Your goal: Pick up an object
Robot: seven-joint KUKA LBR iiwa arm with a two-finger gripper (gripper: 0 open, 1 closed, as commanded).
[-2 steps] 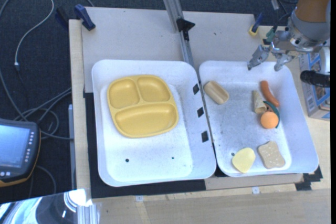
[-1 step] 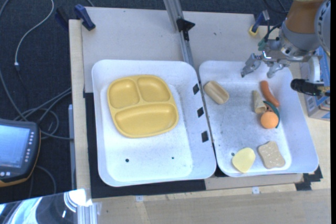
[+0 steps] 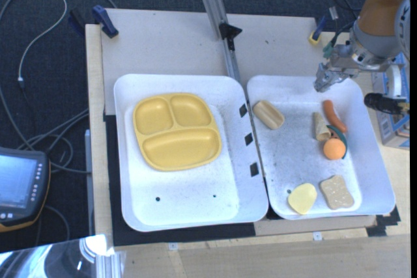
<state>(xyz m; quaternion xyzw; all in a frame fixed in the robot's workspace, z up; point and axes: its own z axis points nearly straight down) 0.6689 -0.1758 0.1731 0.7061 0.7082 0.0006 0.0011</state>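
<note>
The gripper (image 3: 324, 83) hangs over the right bin's (image 3: 287, 159) far edge; whether its fingers are apart or together I cannot tell. Nearest it lies the carrot (image 3: 334, 115), beside a tan piece (image 3: 319, 127) and an orange (image 3: 334, 149). The left bin (image 3: 182, 198) holds a yellow tray (image 3: 177, 131).

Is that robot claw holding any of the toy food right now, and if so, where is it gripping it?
Nothing is held. The grey two-finger gripper hangs above the right white bin's upper edge, apart from the orange carrot-shaped toy below it.
</note>
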